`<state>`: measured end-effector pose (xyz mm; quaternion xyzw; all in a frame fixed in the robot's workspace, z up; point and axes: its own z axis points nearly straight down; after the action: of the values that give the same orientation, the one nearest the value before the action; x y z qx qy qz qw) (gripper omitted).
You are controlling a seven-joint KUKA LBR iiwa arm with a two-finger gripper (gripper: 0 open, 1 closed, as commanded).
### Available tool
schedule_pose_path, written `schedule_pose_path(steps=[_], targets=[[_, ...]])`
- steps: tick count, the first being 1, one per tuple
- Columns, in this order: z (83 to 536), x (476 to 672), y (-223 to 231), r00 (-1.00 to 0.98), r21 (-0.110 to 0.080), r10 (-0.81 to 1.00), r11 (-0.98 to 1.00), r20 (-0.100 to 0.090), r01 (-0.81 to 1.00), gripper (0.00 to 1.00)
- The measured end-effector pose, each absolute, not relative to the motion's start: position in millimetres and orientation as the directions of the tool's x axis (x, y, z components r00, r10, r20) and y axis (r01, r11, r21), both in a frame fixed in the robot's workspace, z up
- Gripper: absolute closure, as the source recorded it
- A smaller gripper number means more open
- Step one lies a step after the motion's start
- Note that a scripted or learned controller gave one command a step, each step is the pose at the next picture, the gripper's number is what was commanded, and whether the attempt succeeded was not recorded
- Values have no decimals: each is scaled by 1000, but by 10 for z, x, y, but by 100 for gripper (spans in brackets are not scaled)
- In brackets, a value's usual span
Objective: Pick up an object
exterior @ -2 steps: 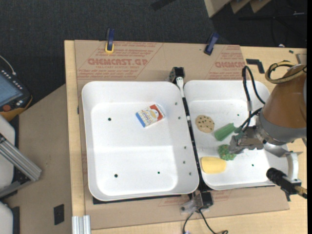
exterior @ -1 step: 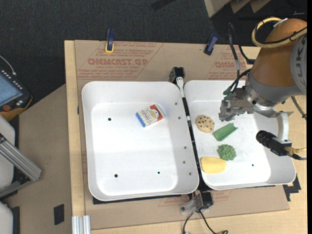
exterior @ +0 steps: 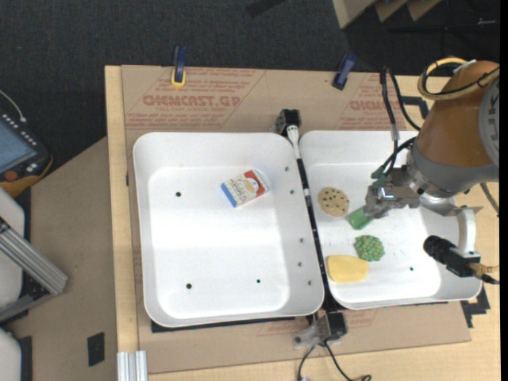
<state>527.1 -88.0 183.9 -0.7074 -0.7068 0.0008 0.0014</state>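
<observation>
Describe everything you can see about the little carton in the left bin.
The carton is a small box, mostly white with blue along its left edge and a red patch near its upper right corner; the printing is too small to read. It looks like a toy milk or juice carton. It lies flat on the floor of the left bin, in the upper middle, tilted so its right end sits higher in the view. Nothing else touches it, and it sits clear of the bin walls.

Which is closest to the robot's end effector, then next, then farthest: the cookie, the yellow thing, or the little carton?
1. Cookie, in the right bin, left of the end effector.
2. Yellow thing, near the right bin's front edge.
3. Little carton, over in the left bin.
</observation>
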Motion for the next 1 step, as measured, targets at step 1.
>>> schedule_pose_path(steps=[1], targets=[[1947, 5279, -881, 1, 0, 1000, -1, -1, 1000, 100]])
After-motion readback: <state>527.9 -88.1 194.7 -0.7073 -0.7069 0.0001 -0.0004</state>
